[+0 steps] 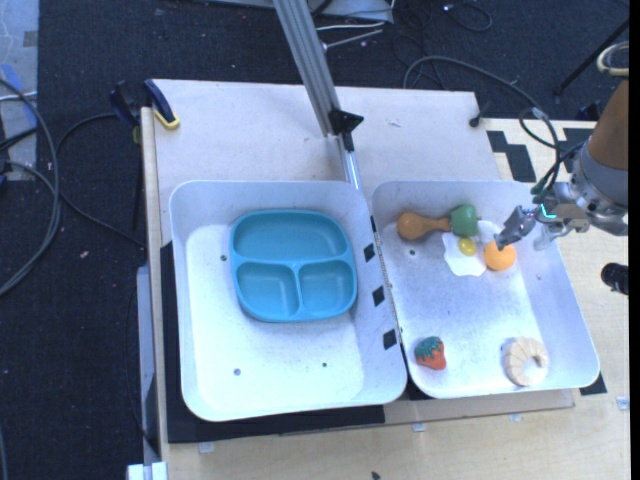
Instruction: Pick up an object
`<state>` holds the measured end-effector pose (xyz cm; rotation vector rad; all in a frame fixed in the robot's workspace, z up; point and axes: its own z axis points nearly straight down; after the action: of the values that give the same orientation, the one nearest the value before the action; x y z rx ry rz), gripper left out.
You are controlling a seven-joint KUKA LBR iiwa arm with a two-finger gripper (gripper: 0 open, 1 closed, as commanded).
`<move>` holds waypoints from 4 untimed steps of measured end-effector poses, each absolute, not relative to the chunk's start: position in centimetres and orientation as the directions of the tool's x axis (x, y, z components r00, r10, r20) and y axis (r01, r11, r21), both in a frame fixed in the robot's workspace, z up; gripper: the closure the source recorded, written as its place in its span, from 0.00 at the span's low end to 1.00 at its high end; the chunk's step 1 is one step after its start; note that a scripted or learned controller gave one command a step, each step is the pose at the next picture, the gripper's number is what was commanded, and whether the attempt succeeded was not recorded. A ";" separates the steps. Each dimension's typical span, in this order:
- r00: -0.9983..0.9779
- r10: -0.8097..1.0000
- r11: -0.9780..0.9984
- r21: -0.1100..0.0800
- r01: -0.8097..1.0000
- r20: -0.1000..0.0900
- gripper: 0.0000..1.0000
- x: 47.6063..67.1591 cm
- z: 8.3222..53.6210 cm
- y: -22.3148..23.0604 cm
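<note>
Orange ball [500, 257] sits in the right bin [560, 308] at two o'clock, touching the fried egg toy [464, 256]. Just above it, the gripper [517, 227] holds nothing; how wide it gapes is unclear. It should drop straight down and squeeze only the ball.

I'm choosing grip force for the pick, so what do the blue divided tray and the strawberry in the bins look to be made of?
The blue divided tray looks like moulded plastic: one uniform colour, rounded compartment edges, and a soft sheen. The strawberry in the right bin looks like toy food, probably plastic or rubber, with flat red colour and a green cap; it is too small to tell whether it is hard or soft.
</note>
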<state>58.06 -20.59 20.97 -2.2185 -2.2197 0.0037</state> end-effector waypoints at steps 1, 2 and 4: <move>-0.001 1.000 0.001 0.000 1.000 0.000 0.00 58.2 21.2 -20.6; 0.000 1.000 0.000 -0.001 1.000 0.000 0.00 58.5 16.9 -20.9; 0.000 1.000 0.000 0.002 1.000 -0.001 0.00 59.4 9.3 -21.5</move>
<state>59.39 -21.50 9.30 -2.2234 -2.2232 -0.0011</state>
